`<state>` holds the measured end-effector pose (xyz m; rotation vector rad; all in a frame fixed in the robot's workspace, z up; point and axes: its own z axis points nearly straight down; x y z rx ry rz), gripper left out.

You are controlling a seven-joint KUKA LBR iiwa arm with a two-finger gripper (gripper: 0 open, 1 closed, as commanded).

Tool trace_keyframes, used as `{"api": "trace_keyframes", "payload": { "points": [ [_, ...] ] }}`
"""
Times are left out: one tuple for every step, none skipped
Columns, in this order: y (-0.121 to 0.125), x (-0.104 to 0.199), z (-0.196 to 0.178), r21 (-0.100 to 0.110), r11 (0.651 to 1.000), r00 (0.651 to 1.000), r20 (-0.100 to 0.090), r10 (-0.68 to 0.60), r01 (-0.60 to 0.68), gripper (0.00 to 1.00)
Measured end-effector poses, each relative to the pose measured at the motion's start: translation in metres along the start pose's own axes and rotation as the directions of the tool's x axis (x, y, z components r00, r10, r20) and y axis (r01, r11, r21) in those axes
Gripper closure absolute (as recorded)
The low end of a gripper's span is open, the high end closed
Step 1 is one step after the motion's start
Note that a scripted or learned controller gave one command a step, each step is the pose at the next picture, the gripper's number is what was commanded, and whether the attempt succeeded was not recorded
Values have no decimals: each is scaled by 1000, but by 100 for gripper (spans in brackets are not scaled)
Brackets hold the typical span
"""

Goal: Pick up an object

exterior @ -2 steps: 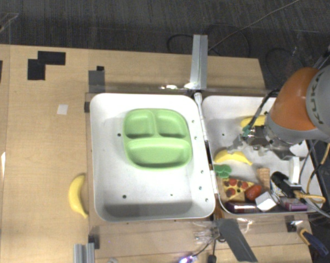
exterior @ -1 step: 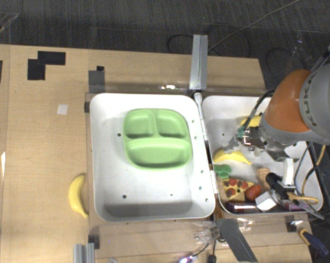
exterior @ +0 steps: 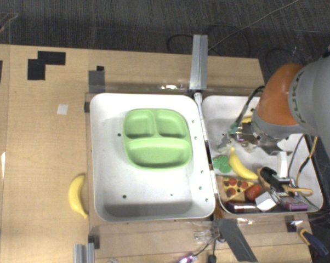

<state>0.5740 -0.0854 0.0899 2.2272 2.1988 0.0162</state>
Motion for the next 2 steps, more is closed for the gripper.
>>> {"api": "trace_keyframes", "payload": {
  "points": [
    [3,2,-13,-6,1000,1000,-2,-2,2,100],
    [48,49,-96,10,1000,1000,-1,28,-28,100]
  ]
}}
